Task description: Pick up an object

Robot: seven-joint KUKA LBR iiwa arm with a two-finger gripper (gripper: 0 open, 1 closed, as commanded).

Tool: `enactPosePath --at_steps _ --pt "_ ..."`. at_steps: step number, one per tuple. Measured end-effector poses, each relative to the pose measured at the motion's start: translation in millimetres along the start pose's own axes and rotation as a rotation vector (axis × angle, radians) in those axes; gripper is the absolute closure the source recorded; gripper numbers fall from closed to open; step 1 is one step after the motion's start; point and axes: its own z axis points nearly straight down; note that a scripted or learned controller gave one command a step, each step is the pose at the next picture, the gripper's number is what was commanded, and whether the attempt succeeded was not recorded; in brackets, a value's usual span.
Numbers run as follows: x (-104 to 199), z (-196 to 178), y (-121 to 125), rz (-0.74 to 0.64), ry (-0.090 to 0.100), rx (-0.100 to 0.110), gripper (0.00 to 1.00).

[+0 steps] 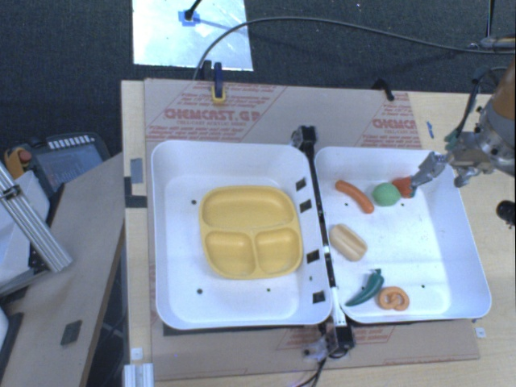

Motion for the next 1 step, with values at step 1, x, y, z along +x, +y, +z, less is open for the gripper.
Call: enactPosePath --at_steps 1 --pt "0.6 -6.6 2.3 -0.003 -0.002 -0.011 0.00"
